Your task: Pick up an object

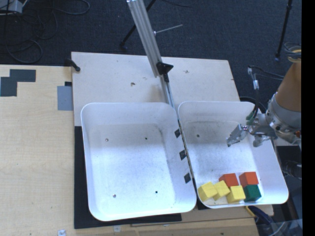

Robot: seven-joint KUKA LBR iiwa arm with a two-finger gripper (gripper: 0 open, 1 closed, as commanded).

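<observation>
The gripper point(244, 137) is seen hovering over the right bin point(211, 127), fingers spread, nothing pinched. The blocks point(235, 187) are bunched in that bin's near corner, well apart from it.

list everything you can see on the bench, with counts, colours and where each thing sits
shallow white plastic bins: 2, white, side by side on the bench; the right bin holds all the blocks
yellow cube blocks: 3, yellow, near corner of the right bin, in a row
orange-red cube blocks: 2, orange-red, just behind the yellow ones, near the right rim
green cube block: 1, green, at the right end of the cluster
ribbed grey metal rail: 1, grey, slanting from the far side down to the seam between the bins
black clips: 3, black, along that seam
gripper: 1, metallic, over the right bin's far right part, apart from the blocks
arm: 1, orange band, right edge
</observation>
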